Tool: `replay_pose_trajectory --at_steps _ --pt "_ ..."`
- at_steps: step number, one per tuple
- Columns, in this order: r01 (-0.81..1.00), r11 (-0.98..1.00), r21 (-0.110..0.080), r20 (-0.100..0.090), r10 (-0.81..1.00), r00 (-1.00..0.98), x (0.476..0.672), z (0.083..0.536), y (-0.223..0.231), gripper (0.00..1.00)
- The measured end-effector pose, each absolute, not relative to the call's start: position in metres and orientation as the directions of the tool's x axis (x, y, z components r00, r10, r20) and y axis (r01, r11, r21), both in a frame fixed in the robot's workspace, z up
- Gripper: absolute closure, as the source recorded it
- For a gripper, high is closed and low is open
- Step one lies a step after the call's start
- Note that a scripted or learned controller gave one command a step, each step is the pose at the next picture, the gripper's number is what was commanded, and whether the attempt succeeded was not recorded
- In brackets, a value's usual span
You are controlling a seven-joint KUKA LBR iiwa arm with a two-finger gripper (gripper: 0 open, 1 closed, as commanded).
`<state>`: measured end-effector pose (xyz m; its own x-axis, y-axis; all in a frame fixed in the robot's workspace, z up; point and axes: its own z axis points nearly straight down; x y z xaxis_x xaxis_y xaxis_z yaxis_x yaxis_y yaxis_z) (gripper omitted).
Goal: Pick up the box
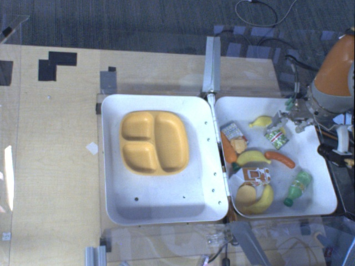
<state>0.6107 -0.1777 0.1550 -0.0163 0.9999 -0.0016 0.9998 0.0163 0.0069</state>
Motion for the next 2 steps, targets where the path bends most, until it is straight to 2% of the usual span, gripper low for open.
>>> replay_pose_trajectory --at_steps 1,2 --pt "0.994 -0.108 0.009 -0.001 0.994 0.108 0.617 0.088 -0.19 0.0" --pt "1.0 -0.019 0.007 -0.001 1.0 0.019 0.58 0.176 -0.162 0.0"
